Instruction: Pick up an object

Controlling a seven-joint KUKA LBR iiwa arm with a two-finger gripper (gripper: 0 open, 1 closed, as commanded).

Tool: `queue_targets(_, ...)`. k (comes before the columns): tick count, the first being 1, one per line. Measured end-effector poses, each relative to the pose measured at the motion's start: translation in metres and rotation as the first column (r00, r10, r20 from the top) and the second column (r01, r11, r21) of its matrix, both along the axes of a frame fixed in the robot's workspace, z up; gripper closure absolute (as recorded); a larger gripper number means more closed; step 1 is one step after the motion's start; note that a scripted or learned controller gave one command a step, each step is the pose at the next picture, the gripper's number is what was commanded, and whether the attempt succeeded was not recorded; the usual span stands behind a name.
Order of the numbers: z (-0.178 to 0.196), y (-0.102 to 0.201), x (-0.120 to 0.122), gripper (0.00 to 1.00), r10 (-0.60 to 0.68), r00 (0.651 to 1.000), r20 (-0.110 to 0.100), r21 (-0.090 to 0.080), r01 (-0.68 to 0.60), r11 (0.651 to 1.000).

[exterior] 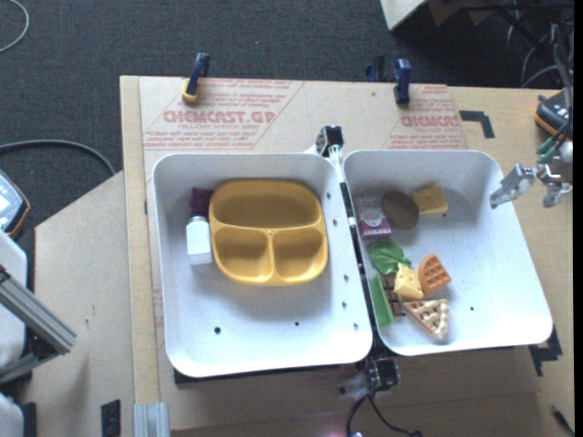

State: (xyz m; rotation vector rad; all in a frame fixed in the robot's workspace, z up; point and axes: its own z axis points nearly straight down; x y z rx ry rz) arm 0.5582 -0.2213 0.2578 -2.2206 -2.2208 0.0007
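Toy food pieces lie in the right bin (pixel 510 271), gathered toward its left side: a brown round cookie (pixel 400 209) with a yellow cheese cube (pixel 430 199) just to its right, a pink packet (pixel 372 218) beside the cookie against the bin's left wall, a green leaf (pixel 389 256) below it, then a yellow wedge (pixel 409 282) touching an orange waffle (pixel 434 273), a pale waffle triangle (pixel 430 317) nearest the front rim, and a green stick (pixel 380 300) along the left wall. The gripper (pixel 516 187) hangs over the right bin's far right corner, well apart from all of these, with nothing between its fingers; how wide they stand I cannot tell. In the left bin (pixel 173 326) sits a yellow divided plate (pixel 268 230), with a small white bottle (pixel 199 240) touching its left edge and a dark red item (pixel 201 198) behind the bottle. Both bins rest on the table (pixel 137 153), where two clamps (pixel 195 77) grip the far edge.
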Motion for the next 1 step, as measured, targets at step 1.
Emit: queue_targets(1, -0.0486, 0.0071, -0.0074, 0.0, 0.0, 1.0, -0.005, 0.002, 0.0, 1.0)
